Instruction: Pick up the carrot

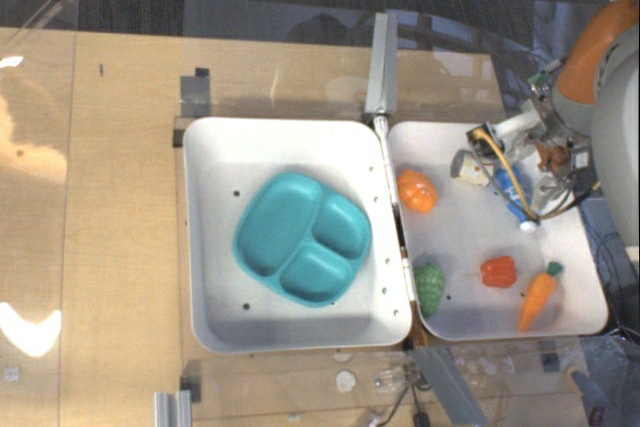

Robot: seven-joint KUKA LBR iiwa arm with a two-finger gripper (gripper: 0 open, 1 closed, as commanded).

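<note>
- The carrot (537, 298) lies flat in the right bin (460, 235), in its near corner on the view's right. It is close to the side wall and not far from the front rim.
- It is a tapered orange cone with a small green tuft. The tuft points toward the far right and the thin tip toward the near rim. The even colour and smooth skin suggest a moulded plastic toy, rigid and light.
- Lying slantwise to the walls, it leaves its long flanks open. A grasp across the thick end looks the better choice, since the wall crowds the right side.
- The arm (600, 55) reaches in from the right, and its jaws hang over the far part of the same bin, well apart from the carrot. Cables and brackets clutter that spot, so I cannot tell whether the jaws are spread or closed. Nothing can be made out between them.
- A red pepper (498, 271), squat and glossy, sits just beside the carrot without touching it, which may hamper a wide approach.
- A rounded orange fruit (417, 191) and a knobbly green vegetable (430, 287) rest near the divider.
- The left bin (215, 305) holds a teal plate (303, 237), smooth, with three compartments.
- The surface (100, 215) is pale wood grain.
</note>
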